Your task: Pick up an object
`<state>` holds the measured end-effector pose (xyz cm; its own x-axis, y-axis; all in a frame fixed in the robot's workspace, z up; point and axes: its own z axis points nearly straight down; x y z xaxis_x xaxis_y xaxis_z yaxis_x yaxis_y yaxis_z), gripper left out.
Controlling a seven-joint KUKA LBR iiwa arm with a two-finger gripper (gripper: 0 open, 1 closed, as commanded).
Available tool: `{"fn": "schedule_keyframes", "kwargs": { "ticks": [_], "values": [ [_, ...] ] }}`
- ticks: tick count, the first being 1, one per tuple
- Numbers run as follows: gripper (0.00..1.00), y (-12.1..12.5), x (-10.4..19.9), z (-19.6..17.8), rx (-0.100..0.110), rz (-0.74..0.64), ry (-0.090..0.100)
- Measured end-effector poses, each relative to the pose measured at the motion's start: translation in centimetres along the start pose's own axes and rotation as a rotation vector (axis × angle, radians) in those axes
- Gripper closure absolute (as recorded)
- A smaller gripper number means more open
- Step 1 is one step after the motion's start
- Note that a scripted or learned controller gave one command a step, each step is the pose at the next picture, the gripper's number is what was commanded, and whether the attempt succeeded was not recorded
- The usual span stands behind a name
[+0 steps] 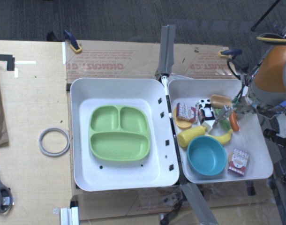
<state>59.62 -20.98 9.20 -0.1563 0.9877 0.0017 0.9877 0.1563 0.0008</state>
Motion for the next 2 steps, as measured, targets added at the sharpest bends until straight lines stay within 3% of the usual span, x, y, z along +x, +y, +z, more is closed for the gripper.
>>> {"fn": "schedule_keyframes", "kwargs": {
  "ticks": [1,2],
  "values": [
    [1.0,0.2,-0.3,-1.3,-0.008,0.003,-0.007],
    [1.0,2.2,2.0,-1.7,0.014,0.052,0.001]
  ]
}}
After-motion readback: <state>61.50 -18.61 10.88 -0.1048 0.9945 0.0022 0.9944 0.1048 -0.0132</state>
